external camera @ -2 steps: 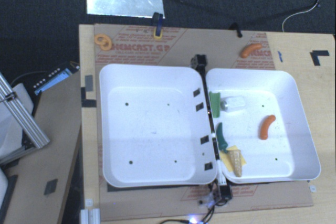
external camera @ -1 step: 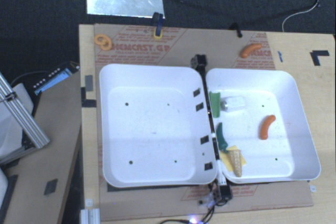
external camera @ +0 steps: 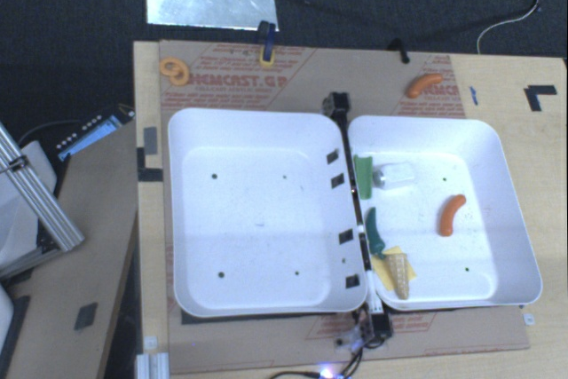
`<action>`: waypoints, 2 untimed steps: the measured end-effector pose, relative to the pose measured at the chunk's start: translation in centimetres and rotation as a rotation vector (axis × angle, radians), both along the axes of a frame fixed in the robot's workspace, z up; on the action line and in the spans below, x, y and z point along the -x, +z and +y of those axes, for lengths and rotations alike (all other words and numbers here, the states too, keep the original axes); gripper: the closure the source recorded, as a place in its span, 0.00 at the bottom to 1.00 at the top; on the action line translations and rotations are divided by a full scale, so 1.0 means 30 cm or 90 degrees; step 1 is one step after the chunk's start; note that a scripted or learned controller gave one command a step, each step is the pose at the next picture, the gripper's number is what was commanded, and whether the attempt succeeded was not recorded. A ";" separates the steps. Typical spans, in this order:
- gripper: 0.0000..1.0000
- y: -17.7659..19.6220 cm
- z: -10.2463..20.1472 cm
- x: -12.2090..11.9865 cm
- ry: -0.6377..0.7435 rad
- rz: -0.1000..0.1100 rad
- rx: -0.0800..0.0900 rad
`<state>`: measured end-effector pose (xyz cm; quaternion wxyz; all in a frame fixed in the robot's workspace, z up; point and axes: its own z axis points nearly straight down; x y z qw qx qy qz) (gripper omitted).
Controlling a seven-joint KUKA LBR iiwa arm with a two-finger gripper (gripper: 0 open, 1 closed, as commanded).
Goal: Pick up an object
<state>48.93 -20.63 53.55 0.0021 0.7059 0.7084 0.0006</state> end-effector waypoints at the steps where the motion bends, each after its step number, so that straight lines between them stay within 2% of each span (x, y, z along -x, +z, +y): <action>1: 1.00 0.000 0.000 0.009 -0.001 0.000 0.000; 2: 1.00 0.000 -0.001 0.009 0.000 0.000 0.000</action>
